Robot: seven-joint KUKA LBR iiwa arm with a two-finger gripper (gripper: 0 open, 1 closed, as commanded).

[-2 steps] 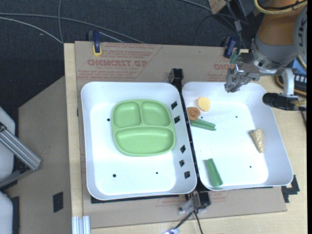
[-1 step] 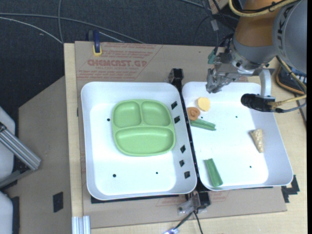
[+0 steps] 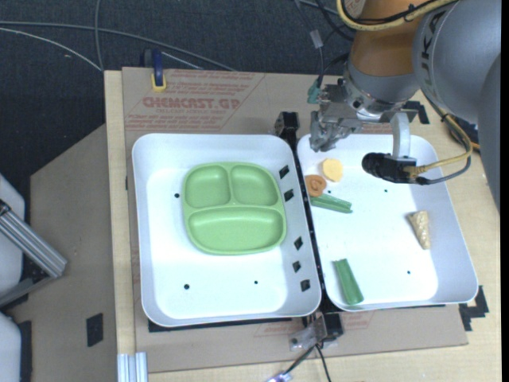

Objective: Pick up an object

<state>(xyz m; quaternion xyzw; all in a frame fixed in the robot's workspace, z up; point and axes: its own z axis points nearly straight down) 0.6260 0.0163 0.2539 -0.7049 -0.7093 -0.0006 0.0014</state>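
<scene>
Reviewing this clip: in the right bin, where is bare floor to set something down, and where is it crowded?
Right bin: bare floor lies between the green stick, the tan wedge and the green block. Crowded near the upper left corner, where the hand hangs by the yellow slice and orange slice.

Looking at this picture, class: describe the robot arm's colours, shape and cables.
The arm has rounded grey casing with an orange band above the wrist. Black and yellow cables run along it, and the metal gripper is silver-grey.
</scene>
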